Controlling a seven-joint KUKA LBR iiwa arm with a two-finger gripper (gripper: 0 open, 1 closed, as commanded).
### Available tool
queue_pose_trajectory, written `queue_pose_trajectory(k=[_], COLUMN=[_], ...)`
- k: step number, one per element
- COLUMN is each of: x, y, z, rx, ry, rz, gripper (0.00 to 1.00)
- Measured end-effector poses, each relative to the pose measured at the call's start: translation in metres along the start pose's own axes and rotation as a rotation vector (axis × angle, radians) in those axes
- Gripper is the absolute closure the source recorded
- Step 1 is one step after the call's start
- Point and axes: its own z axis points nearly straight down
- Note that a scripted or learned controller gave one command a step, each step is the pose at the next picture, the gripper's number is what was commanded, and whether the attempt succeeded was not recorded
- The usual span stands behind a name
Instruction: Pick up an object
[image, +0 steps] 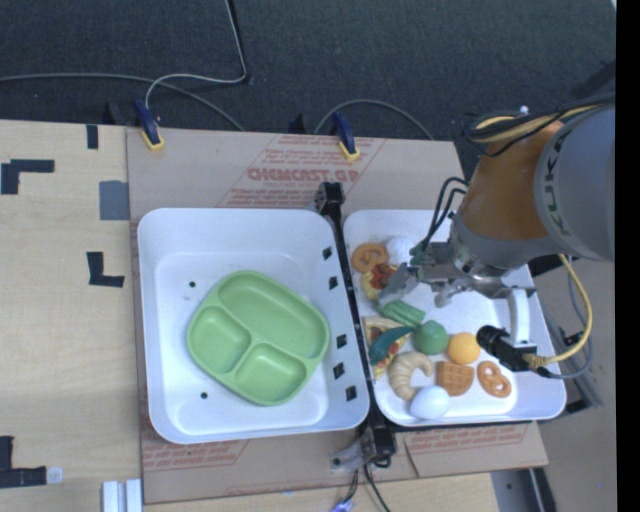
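My gripper (420, 290) hangs low over the right bin (540, 405), in its upper middle part. Its grey fingers (397, 284) are spread, so it is open, with bare white bin floor showing between them. Toy foods lie around it: a donut-like piece (369, 256) up left, a red and yellow piece (376, 288) beside the left finger, a green piece (403, 313) and a green ball (432, 337) just below. Further down are an orange ball (463, 348), a croissant (407, 370), a waffle (454, 379), a pretzel (493, 378) and a white egg (431, 403).
The left bin (160, 300) holds a green compartment plate (258, 337). A black divider (345, 300) runs between the bins. The arm's orange and grey body (530, 190) overhangs the right bin's upper right, and a yellow cable (575, 335) loops along its right wall.
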Motion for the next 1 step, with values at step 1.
queue_pose_trajectory(k=[1], x=[-0.0309], y=[0.0471], z=[0.0966], rx=[-0.01], ry=[-0.002], rz=[0.0], gripper=[0.0])
